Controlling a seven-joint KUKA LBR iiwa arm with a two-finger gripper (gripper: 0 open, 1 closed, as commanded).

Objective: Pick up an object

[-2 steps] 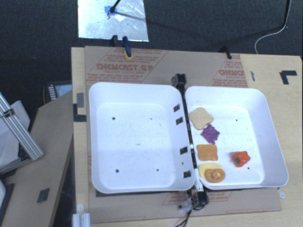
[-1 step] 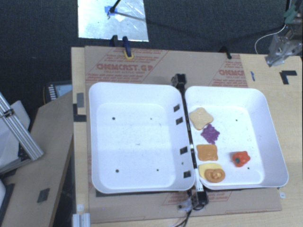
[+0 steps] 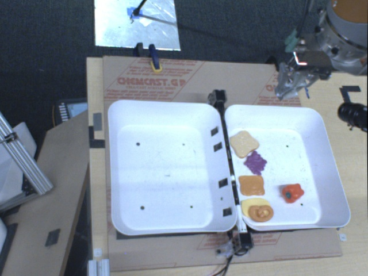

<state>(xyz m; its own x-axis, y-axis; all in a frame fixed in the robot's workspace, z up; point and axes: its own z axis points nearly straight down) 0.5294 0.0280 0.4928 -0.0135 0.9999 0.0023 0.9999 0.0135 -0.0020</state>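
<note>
Yellow-orange piece (image 3: 258,210) lay at right bin's (image 3: 328,154) near edge, orange block (image 3: 251,184), purple piece (image 3: 255,162), tan slice (image 3: 244,143) ranged behind, red piece (image 3: 292,192) aside, gripper (image 3: 289,85) hung above far rim, grip state untellable.

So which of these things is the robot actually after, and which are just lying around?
For the job:
- tan bread-like piece
- purple piece
- orange-brown piece
- yellow and orange piece
- red piece
- right bin holding them
- gripper, beyond that bin's far edge

Just lying about:
- left bin
- silvery sheet
- yellow clamp
</note>
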